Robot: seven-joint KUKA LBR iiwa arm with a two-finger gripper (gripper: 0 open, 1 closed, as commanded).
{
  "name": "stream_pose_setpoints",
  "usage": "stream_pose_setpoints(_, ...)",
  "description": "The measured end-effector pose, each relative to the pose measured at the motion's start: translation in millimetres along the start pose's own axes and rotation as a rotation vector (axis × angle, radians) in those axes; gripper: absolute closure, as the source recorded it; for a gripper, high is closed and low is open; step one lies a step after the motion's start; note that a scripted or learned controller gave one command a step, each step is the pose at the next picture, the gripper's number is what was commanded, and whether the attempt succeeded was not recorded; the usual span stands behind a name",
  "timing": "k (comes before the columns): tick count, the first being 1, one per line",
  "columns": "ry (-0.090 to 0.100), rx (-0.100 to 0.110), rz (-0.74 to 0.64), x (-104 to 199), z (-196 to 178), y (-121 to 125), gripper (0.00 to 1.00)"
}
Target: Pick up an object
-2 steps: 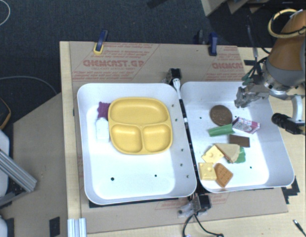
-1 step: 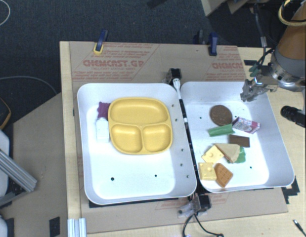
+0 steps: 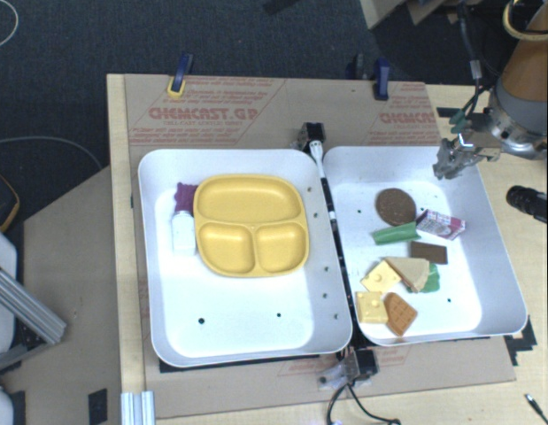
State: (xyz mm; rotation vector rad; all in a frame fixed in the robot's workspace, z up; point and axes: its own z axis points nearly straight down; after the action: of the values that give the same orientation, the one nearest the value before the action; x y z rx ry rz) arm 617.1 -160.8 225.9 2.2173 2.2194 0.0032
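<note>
The claw [image 3: 451, 160] hangs over the upper right corner of the right bin [image 3: 362, 171], up and to the right of the brown disc [image 3: 396, 205], and nothing shows between its tips; whether it is open or closed I cannot tell, since it is small and seen from above at a slant. Everything worth picking lies in that bin, gathered below and beside the disc: a green stick [image 3: 396, 234] just below it, a pink-and-white packet [image 3: 441, 225] to the disc's right, a dark brown block [image 3: 428, 252] under the packet, then farther from the disc a tan wedge [image 3: 409, 273] lying over a green piece [image 3: 432, 280], two yellow blocks [image 3: 380, 278] and a cracker [image 3: 399, 313] that look to be touching one another. The clutter likely favours the disc or the packet, which sit nearest the claw and apart from the pile. Well to the disc's left, in the left bin [image 3: 247, 326], a yellow tray [image 3: 250, 224] lies flat with a purple-and-white bottle [image 3: 183, 215] against its left side. The claw's place above the bin corner suggests a descent not yet begun.
</note>
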Motion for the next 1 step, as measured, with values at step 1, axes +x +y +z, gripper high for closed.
stream_pose_setpoints(1,0.004,0.008,-0.001,29.0,-8.1,-36.9,1.0)
